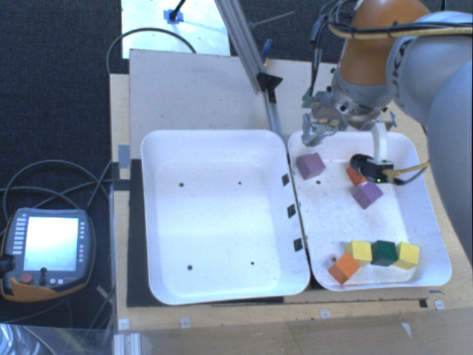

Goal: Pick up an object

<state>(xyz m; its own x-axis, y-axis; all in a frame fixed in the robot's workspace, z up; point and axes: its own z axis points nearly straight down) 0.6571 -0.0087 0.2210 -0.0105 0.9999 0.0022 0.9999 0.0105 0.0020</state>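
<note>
My gripper (pixel 313 137) hangs over the back left corner of the right bin (pixel 332 217), just above and behind a purple block (pixel 310 165). Its fingers look slightly apart with nothing between them. A second purple block (pixel 367 194) lies mid-bin. A red-orange block (pixel 354 174) is partly hidden under a black cabled part (pixel 373 168) of the arm. Along the bin's front lie a yellow block (pixel 360 251), a green block (pixel 384 252), another yellow block (pixel 407 255) and an orange block (pixel 344 268).
The left bin (pixel 214 136) sits beside the right one, with their rims meeting at the middle. A slanted metal pole (pixel 244 35) ends behind the bins near my gripper. A teach pendant (pixel 48 254) lies off the bench at the left.
</note>
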